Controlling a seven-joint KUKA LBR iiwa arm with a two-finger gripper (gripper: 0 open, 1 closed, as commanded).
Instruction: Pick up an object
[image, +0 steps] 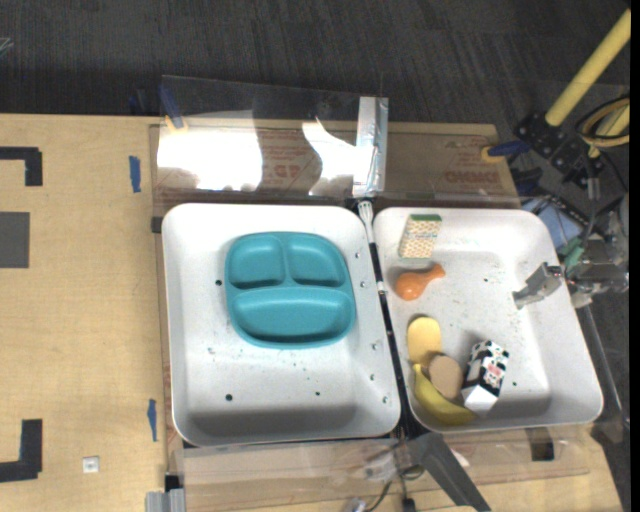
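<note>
We are watching the right shallow white bin (520, 232) on the desk, beside the left bin holding a teal divided plastic plate (290, 287). The grey hand (545, 283) is hovering at the right bin's far edge, its grip unreadable. Nearest candidate: the orange pear-shaped toy (417, 282), lying leftward, stem pointing toward the hand.

Glossy teal plastic tray (289, 288), matt wooden bench (80, 300)

Left bin (190, 400): teal divided plate (290, 288). Right bin (530, 400): orange gourd (417, 283), banana (437, 400), cow-print carton (485, 375). Gripper (545, 283) at right rim.
</note>
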